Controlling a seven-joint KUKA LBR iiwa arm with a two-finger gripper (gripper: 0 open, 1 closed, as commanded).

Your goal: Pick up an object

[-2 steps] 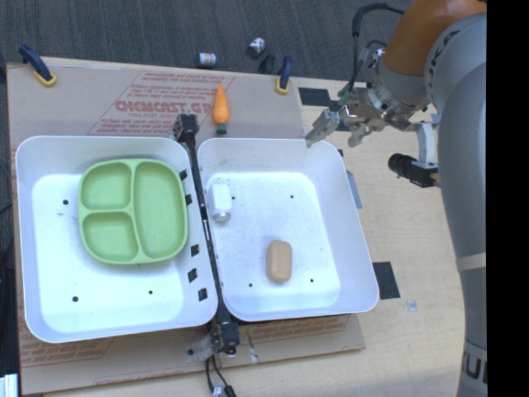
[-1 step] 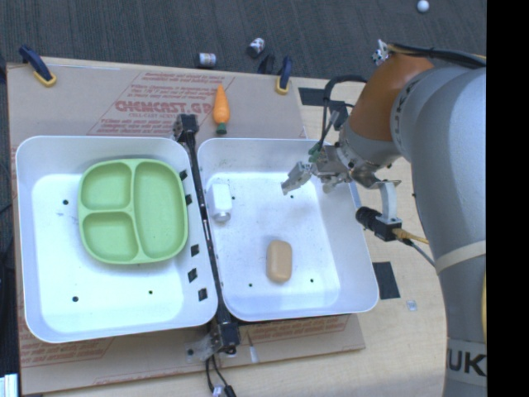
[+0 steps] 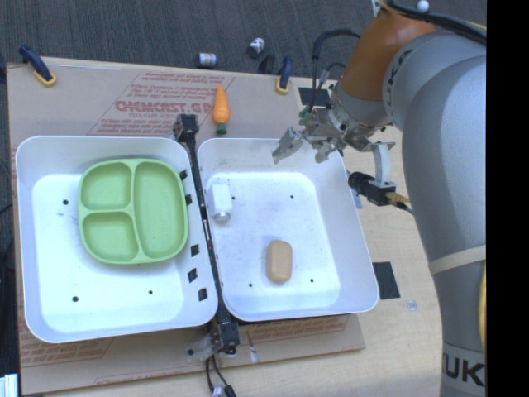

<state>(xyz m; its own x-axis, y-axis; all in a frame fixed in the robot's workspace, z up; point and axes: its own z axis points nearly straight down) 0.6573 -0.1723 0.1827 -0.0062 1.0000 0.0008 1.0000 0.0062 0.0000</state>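
We find the task at its start: nothing has been lifted. The gripper point(image 3: 307, 143) hangs over the far rim of the right bin point(image 3: 351, 259), its fingers spread wide with nothing between them. The likeliest candidate, a tan bread roll point(image 3: 279, 260), lies on the bin floor near the front (a small white block point(image 3: 221, 200) sits by the left wall). Descent, grasp and lift all remain outstanding.

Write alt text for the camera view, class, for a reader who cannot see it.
A grey robot arm's gripper hovers over the far rim of the right white bin, which contains a tan bread roll and a small white object. The left white bin holds a green divided plate; a toy carrot lies behind on cardboard.
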